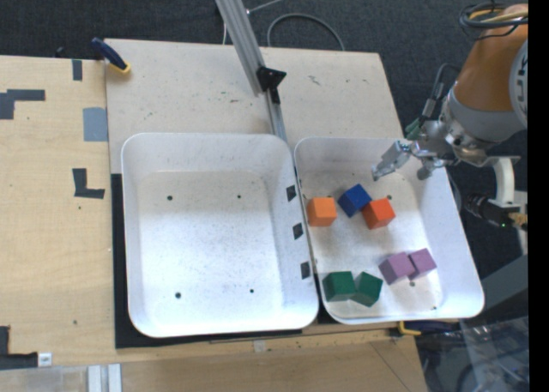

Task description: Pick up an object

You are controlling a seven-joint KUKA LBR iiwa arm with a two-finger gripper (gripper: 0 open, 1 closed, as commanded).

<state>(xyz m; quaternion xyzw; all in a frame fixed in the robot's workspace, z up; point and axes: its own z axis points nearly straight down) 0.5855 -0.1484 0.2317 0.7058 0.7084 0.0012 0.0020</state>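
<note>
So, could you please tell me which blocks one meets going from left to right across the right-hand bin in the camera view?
Orange cube → dark green cube → blue cube → second green cube → red-orange cube → purple cube → second purple cube.

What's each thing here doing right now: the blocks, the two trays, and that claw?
Gripper: above the right bin's upper edge, holding nothing visible.
Orange blocks: two, resting in the right bin, blue block between them.
Blue block: resting, tilted.
Purple blocks: two, side by side.
Green blocks: two, side by side.
Right bin: holds all seven blocks.
Left bin: no blocks inside.
</note>
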